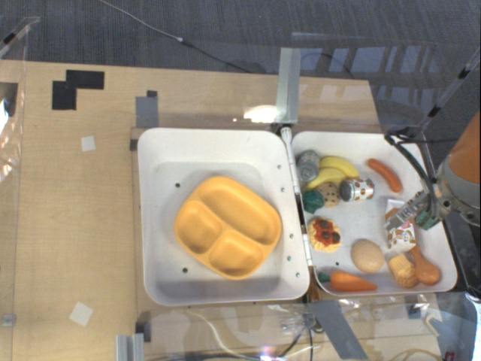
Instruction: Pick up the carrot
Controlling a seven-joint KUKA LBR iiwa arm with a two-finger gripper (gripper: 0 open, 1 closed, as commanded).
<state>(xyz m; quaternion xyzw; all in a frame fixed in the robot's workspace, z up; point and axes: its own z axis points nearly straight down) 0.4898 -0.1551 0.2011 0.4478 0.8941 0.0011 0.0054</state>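
Note:
The carrot [353,282] is orange with a green stub at its left end. It lies flat along the front wall of the right bin [451,277], near that bin's front left corner. My gripper [408,210] hangs over the right side of the same bin, up and to the right of the carrot and well apart from it. It is just above a small white and red carton [402,236]. The grey arm with its orange band [462,173] comes in from the right edge.
Around the carrot lie a tan egg-shaped item [367,256], a small pizza [325,233], a waffle-like piece [402,269] and a brown drumstick [425,268]. Further back are a banana [334,171], a can [357,190] and a sausage [384,174]. The left bin [154,201] holds a yellow divided plate [228,226].

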